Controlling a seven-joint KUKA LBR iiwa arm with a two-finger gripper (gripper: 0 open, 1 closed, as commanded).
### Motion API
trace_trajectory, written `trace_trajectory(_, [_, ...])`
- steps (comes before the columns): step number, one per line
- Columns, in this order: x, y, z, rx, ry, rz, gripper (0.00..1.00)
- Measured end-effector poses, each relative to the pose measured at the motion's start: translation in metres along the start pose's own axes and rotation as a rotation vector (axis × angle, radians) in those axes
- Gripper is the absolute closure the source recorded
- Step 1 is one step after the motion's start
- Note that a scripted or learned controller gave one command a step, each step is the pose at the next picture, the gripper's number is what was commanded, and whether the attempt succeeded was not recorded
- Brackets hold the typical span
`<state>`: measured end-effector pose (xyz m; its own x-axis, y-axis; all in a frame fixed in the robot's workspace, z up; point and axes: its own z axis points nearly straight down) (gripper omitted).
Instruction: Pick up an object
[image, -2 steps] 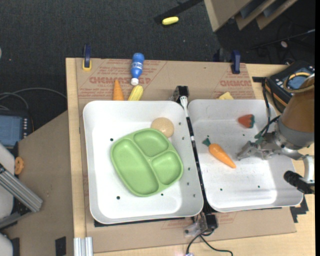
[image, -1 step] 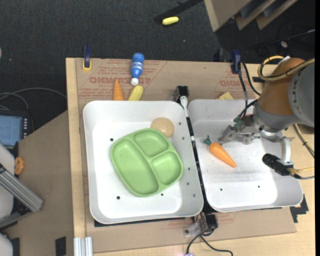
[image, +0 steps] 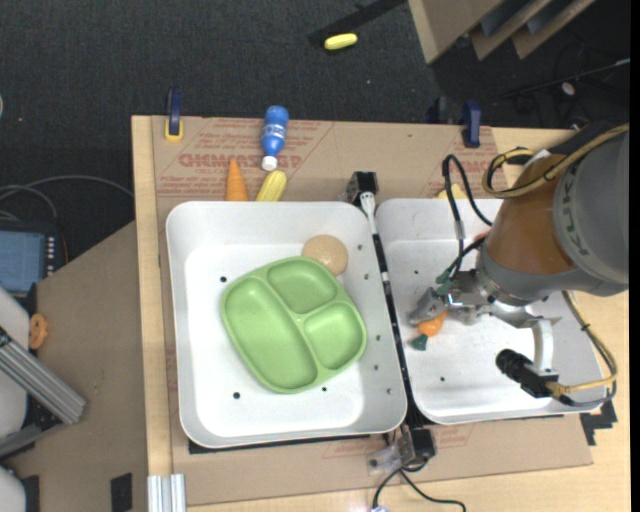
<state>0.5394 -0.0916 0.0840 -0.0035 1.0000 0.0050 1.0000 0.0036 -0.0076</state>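
Carrot (image: 431, 325), a small orange toy with a green tip, lies on the floor of the right bin (image: 480, 400), near that bin's left wall and about midway along it. The gripper (image: 447, 300) sits right over it, just beside or touching its upper end; from this slanted overhead view I cannot tell how far apart the jaws stand, nor whether anything is between them. The carrot looks like light, stiff plastic, probably smooth and a bit slippery, so it would likely be best pinched across its thicker orange body rather than at the thin green end, where it could squirt out. Left of the right bin, the other bin (image: 200, 380) holds a green divided plate (image: 292, 322) with a round beige ball (image: 325, 254) touching the plate's far edge. Beyond that bin, on the cardboard, lie a blue and white bottle (image: 273, 136), a second orange carrot (image: 235, 181) and a yellow piece (image: 272, 185). The right bin's left wall is close to the carrot and may crowd a finger; cables (image: 460, 200) hang near the wrist.
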Motion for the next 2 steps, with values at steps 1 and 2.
trace_trajectory(1, [-0.004, 0.003, -0.011, -0.008, -0.005, 0.005, 1.0])
trace_trajectory(2, [0.068, 0.074, -0.108, -0.024, -0.003, -0.007, 1.0])
